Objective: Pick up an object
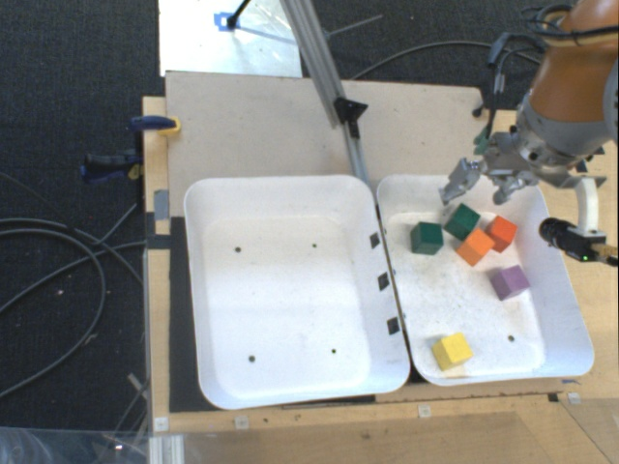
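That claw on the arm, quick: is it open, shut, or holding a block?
Gripper: open, holding nothing, hovering above the green block.

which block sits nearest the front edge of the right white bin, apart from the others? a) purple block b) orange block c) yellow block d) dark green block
c: the small yellow cube-shaped block lies alone near the front rim of the right shallow white bin, while the purple block, dark green block and orange block sit farther back.
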`<control>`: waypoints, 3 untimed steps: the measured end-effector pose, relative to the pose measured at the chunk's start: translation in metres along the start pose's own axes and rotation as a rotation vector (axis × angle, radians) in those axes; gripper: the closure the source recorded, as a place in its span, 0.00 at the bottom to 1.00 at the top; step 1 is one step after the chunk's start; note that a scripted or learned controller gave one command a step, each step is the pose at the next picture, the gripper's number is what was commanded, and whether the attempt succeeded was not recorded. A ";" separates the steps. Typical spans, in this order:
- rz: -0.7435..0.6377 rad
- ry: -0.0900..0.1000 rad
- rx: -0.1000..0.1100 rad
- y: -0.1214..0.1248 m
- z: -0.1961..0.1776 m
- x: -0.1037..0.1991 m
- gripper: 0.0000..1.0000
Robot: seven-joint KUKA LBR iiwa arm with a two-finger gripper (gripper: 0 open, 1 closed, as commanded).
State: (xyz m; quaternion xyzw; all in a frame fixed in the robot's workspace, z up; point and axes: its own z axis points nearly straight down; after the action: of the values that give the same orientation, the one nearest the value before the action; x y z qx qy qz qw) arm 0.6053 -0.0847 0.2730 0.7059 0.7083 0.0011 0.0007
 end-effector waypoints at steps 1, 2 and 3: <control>0.003 0.000 0.008 -0.008 0.123 -0.013 0.00; 0.001 0.000 -0.007 -0.007 0.162 -0.041 0.00; 0.000 -0.001 -0.005 -0.021 0.154 -0.032 0.00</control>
State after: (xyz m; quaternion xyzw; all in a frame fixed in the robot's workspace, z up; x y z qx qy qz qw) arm 0.5845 -0.1164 0.1191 0.7058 0.7084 0.0026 0.0027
